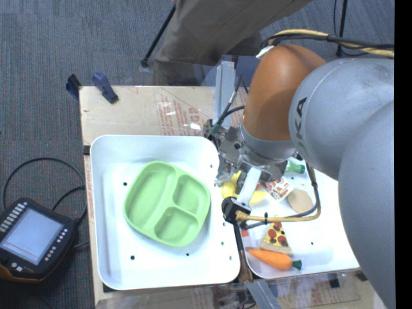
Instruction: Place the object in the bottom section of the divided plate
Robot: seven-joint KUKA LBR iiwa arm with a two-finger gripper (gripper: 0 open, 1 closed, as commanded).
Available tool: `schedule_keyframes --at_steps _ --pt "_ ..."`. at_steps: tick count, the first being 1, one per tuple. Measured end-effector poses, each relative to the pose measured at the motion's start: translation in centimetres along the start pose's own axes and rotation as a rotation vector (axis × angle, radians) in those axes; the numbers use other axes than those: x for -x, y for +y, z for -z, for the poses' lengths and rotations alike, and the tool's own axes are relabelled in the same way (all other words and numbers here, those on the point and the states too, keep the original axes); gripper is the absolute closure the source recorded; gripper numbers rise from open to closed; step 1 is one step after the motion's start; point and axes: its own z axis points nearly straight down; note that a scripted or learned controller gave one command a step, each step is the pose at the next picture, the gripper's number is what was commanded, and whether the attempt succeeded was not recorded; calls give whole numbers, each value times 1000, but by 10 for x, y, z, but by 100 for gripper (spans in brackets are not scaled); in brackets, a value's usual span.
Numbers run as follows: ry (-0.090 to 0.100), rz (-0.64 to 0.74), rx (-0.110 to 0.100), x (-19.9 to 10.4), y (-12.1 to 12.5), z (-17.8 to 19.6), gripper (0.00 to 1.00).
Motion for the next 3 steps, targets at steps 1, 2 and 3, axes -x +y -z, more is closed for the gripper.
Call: schedule_keyframes --at_steps 1,2,3 --pt "-2 -142 -2 -57 -67 -62 100" --pt "-3 -340 -3 -51 -91 -105 100" --pt "2 -140 -10 -101 -131 -167 100"
